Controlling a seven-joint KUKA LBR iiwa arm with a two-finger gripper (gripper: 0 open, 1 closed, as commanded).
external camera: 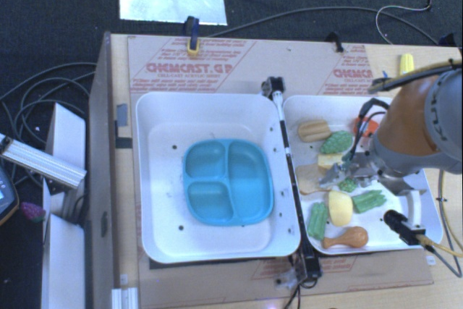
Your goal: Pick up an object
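My gripper [340, 174] is low in the right bin [431, 188], among the toy foods. It hangs over a small green piece [349, 185] and the edge of a tan slice [309, 178]. Around it lie a bread roll [313, 130], a leafy green piece [336, 142], an orange-red item [366, 128], a yellow pear-like fruit [340, 207], a green pea pod [317, 221], another green vegetable [370, 200] and a brown drumstick [346, 237]. I see nothing lifted off the bin floor.
The left bin [163, 155] holds a blue divided plate [228, 181]. A ridge [288, 155] separates the two bins. The grey arm with its orange band [405, 119] covers the right bin's far right side. Cables lie off the bench at left.
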